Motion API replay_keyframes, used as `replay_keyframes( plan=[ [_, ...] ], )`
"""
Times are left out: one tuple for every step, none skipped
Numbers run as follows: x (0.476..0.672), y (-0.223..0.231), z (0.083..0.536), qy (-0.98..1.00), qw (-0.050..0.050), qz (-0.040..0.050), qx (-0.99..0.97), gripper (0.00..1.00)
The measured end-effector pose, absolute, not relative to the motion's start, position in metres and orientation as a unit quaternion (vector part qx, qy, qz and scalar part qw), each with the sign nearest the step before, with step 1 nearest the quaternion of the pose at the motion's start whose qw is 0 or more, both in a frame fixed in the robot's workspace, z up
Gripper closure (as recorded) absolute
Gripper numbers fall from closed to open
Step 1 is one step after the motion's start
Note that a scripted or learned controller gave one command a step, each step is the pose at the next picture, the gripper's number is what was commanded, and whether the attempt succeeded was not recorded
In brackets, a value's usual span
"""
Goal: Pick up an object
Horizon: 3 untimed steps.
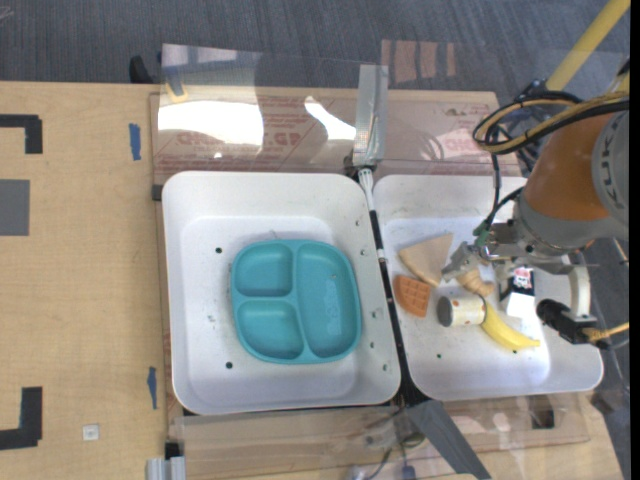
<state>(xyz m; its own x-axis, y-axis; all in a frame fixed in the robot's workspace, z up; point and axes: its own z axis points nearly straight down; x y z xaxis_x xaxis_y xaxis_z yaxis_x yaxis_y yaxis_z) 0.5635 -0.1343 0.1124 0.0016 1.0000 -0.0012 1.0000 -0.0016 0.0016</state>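
In the right bin (pixel 560 368) lie a tan wedge (pixel 427 256), an orange waffle-like piece (pixel 412 295), a cream cylinder with a dark end (pixel 460 311) and a yellow banana (pixel 506 331). A small white, black and red item (pixel 520 284) sits by the banana's far end. My gripper (pixel 474 265) is low over the middle of this bin, just right of the tan wedge and directly above the cream cylinder. The wrist hides whatever is under it.
The left bin (pixel 190 268) holds a teal divided plate (pixel 296 300). A raised divider (pixel 378 258) runs between the two bins. Clear plastic walls (pixel 260 118) stand behind them. The arm's orange band (pixel 565 173) and cables (pixel 510 118) hang over the right bin's far right side.
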Motion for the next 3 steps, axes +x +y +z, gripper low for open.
replay_keyframes(
  plan=[
    [0.530,-0.169,0.098,0.714,0.010,0.0143,0.700,0.00],
    [0.581,-0.122,0.088,0.710,0.003,0.0034,0.704,0.00],
    [0.666,-0.130,0.085,0.708,-0.002,-0.0026,0.707,0.00]
  ],
)
